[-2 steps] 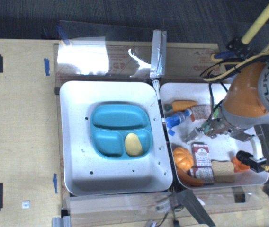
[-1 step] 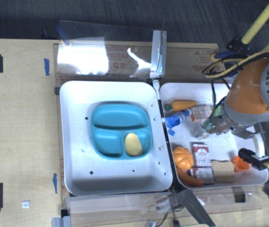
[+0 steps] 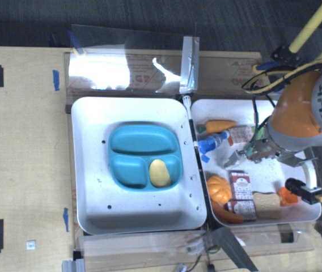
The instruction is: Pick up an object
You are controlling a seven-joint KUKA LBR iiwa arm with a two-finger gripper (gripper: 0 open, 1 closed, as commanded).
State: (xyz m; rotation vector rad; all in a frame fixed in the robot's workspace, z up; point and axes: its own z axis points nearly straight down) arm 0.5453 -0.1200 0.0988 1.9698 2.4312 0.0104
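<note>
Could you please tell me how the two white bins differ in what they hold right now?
The left bin holds one blue divided tray with a yellow item in a compartment; the right bin holds loose clutter, including a small orange pumpkin and a red box. The gripper is over the right bin, not the left. Both are shallow and white.
</note>
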